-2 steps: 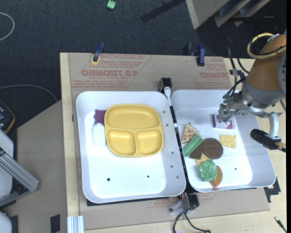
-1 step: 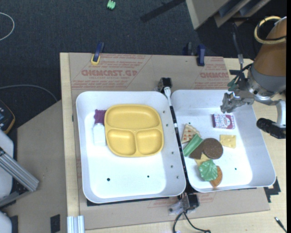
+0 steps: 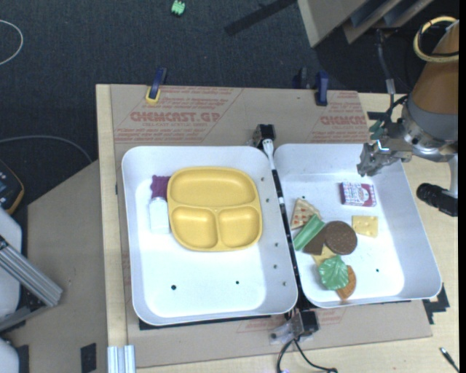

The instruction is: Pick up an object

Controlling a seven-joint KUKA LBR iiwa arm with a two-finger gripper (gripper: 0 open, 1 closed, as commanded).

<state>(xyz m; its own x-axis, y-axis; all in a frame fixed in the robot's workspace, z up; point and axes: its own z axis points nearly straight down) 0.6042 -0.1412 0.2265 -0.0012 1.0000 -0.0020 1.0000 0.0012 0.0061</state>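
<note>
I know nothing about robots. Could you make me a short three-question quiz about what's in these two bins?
1. True or false: the yellow divided tray lies in the left bin.
2. Nearest the gripper: A) red-and-white packet B) green leaf C) brown disc?
3. Fill in: the yellow cheese piece lies in the ____ bin.

Key: 1 true; 2 A; 3 right.

Cardboard sheet (image 3: 218,109) under two white bins; left bin (image 3: 145,291) sits at 9 o'clock of right bin (image 3: 415,248), their inner rims touching. Yellow clamp (image 3: 154,89) at the sheet's 11 o'clock edge, blue clamp (image 3: 320,87) at 1 o'clock. Small green bit (image 3: 178,8) on dark floor at 12 o'clock
</note>
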